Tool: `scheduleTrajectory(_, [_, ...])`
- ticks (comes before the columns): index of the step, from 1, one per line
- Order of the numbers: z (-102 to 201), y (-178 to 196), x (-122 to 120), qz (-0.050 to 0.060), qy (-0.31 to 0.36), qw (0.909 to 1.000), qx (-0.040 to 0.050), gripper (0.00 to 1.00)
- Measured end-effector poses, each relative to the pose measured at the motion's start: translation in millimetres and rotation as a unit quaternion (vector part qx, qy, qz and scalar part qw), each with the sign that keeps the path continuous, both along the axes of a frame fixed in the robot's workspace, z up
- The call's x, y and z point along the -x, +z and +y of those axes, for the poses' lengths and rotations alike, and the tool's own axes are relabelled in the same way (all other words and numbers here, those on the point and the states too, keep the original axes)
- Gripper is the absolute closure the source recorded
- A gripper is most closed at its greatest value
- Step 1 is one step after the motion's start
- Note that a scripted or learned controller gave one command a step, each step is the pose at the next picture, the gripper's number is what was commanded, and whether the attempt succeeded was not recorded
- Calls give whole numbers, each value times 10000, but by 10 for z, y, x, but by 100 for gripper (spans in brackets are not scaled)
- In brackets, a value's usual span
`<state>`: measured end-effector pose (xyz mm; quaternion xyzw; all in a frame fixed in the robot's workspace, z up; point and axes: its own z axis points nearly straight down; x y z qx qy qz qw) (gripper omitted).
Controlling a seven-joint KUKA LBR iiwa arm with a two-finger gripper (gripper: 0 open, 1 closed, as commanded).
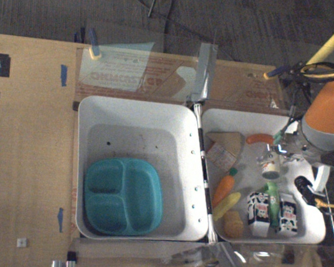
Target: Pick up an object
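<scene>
A tan worktop (25, 145) carries two shallow white bins side by side, seen from above at a slant.

The left bin (98, 114) holds one thing: a teal divided plate (123, 195) lying flat in its near half.

The right bin (316, 229) is crowded. By its left wall a tan wedge-shaped piece (228, 140) sits over a small packet (221, 156). Nearer the camera lie a toy carrot (224, 187), its green top pointing up and right, a yellow banana-like piece (226, 205) and a round brownish lump (234, 224). At the far side lies a small orange sausage-shaped toy (260, 139), and below it stands a small white cup (269, 167). Near the front are two black-and-white cartons (259, 210) with a green stick-like toy (273, 200) between them.

The grey arm with its orange band (329, 113) reaches in from the right. Its gripper (283, 146) hangs over the far right of this bin; whether the fingers are apart or together cannot be told, and nothing is seen between them.

No single target is named. The white cup seems the likeliest, lying just below and slightly left of the gripper; the orange sausage toy lies just to the gripper's left, its long axis running left to right.
</scene>
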<state>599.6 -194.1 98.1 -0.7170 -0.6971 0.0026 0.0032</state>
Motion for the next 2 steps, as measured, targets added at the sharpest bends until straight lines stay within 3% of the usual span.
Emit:
scheduleTrajectory(1, [-6, 67, 11, 21, 0, 10000, -1, 100])
scheduleTrajectory(2, [517, 1151, 61, -8, -697, 9976, 11, 100])
